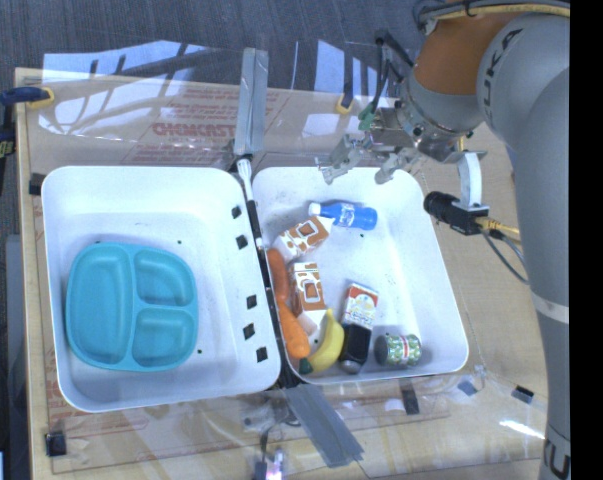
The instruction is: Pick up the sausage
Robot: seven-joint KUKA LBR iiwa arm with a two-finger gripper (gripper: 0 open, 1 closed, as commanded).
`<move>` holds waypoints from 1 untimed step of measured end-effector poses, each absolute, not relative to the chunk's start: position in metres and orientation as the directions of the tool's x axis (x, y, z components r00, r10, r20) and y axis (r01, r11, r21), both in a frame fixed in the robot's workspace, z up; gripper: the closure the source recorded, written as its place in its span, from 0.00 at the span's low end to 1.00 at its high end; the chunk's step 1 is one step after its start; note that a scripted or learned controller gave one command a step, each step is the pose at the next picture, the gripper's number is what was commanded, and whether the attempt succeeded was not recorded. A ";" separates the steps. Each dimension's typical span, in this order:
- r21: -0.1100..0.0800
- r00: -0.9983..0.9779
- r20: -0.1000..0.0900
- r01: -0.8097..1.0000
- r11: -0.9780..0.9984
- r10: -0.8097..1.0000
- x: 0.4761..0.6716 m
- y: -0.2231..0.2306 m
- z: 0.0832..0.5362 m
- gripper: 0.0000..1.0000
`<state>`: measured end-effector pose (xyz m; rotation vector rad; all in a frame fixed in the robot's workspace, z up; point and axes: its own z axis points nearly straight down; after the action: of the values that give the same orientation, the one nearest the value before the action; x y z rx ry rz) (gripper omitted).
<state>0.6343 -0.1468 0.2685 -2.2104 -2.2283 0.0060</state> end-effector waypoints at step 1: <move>-0.004 -0.078 0.002 0.997 0.078 0.997 0.653 -0.120 0.226 0.00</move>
<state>0.6533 -0.1203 0.2255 -2.1303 -2.3037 0.0030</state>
